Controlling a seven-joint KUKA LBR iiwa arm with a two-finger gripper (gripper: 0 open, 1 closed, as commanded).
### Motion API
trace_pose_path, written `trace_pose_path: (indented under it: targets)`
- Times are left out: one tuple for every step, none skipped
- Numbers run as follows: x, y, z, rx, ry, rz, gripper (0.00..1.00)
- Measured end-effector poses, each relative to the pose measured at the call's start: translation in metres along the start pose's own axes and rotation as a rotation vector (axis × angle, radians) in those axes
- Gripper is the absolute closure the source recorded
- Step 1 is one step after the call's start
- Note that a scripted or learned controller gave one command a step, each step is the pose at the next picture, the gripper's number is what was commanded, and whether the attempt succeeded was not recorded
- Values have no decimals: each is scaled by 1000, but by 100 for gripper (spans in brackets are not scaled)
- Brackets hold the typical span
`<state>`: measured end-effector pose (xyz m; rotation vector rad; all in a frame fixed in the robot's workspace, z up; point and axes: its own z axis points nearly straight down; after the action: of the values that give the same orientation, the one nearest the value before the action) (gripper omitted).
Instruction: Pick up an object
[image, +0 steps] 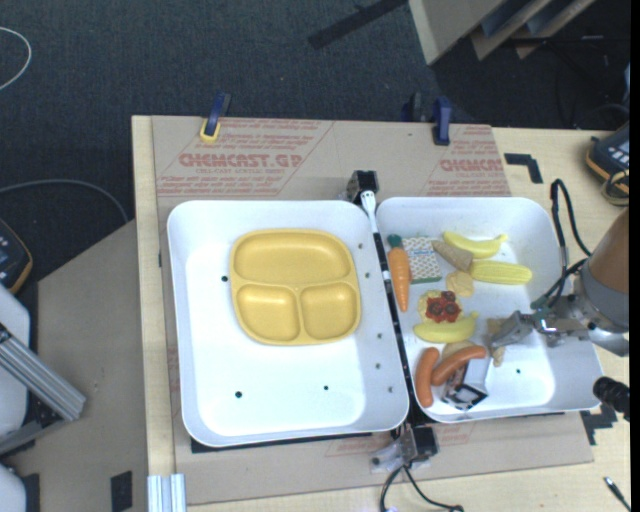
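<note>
The right bin (530, 385) holds several toy foods: an orange carrot (398, 277), a banana (472, 243), a corn cob (500, 272), a red piece (442, 305) on a yellow slice (443, 330), and two sausages (428, 374) near the front. My gripper (500, 333) reaches in from the right, low over the middle of this bin. It sits just right of the yellow slice and above the sausages. Nothing is visibly lifted in it.
The left bin (200, 300) carries a yellow divided plate (295, 285). A small black-and-white item (466, 394) lies at the right bin's front edge. A checkered piece (422, 260) sits beside the carrot. Cables run along the right bin's far right side.
</note>
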<state>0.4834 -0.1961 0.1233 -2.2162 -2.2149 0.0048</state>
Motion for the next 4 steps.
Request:
trace_pose_path:
  targets:
    - [1,0,41,-4,-1,0,0]
    - [0,0,28,-9,-4,1,100]
    - [2,1,-35,-15,-7,-2,100]
    - [6,3,-98,-17,-8,-2,100]
